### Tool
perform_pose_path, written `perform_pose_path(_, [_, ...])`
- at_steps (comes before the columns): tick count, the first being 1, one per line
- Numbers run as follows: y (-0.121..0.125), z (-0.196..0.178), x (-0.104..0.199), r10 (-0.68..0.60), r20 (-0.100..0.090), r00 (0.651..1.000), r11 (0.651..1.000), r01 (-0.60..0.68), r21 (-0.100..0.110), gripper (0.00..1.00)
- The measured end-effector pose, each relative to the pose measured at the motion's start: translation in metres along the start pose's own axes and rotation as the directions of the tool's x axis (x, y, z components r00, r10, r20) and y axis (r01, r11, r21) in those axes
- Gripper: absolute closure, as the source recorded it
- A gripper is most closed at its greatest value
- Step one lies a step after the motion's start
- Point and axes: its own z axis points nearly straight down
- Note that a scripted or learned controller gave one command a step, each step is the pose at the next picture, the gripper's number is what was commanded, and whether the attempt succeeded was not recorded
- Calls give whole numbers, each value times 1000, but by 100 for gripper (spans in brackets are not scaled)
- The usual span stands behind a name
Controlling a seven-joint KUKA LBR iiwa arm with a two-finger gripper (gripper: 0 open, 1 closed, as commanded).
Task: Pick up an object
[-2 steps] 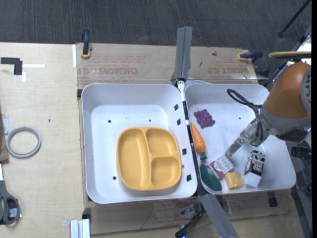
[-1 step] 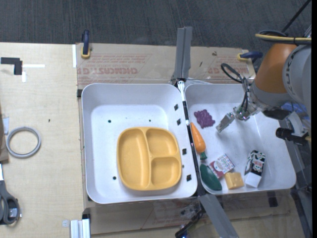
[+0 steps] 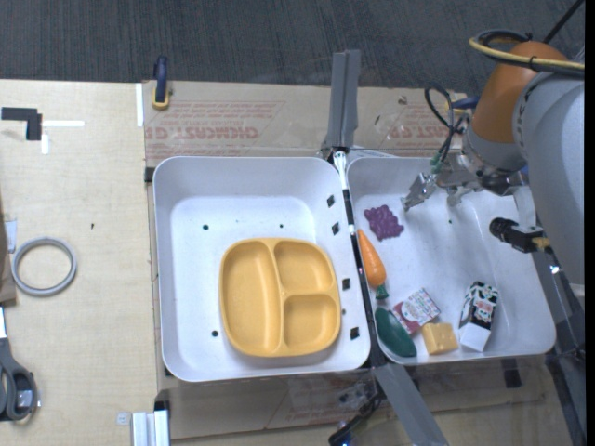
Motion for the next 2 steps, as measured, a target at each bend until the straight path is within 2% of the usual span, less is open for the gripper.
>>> perform_pose_path(1, [5, -8, 49, 46, 0, 999, 999, -46, 1, 0])
perform_pose_path(2, [2, -15, 30, 678, 1, 735, 735, -678, 3, 0])
